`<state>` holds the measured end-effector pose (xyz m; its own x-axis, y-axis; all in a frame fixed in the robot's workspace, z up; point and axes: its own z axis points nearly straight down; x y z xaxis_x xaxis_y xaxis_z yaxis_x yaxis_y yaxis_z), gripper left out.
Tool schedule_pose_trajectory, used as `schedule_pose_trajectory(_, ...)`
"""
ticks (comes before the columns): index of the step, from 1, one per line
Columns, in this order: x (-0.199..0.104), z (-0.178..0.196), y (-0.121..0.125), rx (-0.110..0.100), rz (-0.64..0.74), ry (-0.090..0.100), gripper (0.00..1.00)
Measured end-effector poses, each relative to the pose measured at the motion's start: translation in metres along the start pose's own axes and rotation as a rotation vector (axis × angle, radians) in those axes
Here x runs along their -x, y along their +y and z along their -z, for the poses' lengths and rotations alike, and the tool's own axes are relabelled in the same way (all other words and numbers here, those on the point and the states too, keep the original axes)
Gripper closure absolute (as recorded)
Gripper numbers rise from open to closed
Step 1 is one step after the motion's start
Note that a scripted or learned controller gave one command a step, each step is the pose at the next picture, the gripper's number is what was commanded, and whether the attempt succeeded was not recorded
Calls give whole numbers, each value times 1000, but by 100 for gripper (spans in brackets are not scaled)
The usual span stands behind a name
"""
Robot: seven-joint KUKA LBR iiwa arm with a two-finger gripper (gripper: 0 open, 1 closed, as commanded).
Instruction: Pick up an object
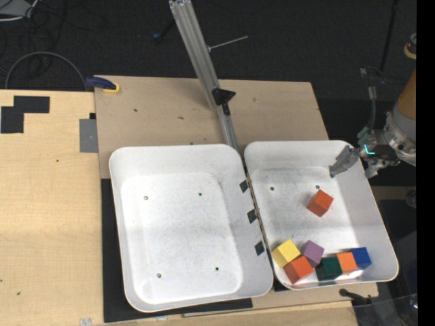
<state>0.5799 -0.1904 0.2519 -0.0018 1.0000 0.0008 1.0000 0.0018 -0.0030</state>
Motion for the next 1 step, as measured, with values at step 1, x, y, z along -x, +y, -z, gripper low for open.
schedule_pose_trajectory(1, 0, 10, 0, 0, 3, 0, 100)
